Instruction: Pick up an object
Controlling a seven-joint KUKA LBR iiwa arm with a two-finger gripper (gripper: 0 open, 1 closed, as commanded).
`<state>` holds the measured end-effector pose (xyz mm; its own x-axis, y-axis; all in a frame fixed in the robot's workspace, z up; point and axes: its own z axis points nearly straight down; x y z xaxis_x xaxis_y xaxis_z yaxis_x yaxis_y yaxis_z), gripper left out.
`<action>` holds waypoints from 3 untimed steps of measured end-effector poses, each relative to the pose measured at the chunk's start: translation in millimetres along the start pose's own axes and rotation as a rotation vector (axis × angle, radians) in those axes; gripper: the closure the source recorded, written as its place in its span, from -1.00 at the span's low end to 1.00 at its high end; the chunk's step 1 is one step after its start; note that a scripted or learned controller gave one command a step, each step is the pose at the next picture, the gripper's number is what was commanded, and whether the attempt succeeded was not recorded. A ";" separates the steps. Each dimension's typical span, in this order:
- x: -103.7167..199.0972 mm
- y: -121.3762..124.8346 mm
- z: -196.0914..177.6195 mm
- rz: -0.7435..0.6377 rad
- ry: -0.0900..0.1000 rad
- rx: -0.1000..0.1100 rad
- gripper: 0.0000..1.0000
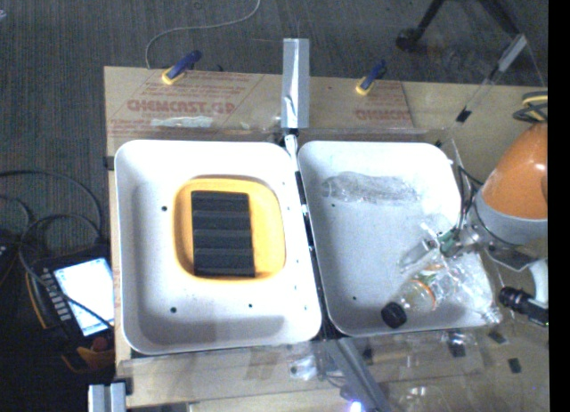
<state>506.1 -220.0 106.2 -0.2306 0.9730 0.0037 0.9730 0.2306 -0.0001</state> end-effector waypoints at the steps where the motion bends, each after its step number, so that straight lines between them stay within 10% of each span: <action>1: 0.4 0.7 -8.5 0.000 0.001 0.000 1.00; 3: 68.6 93.1 -90.7 0.137 -0.004 0.001 1.00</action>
<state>581.0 -132.1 197.2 -0.0955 0.9954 -0.0008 0.9954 0.0955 -0.0016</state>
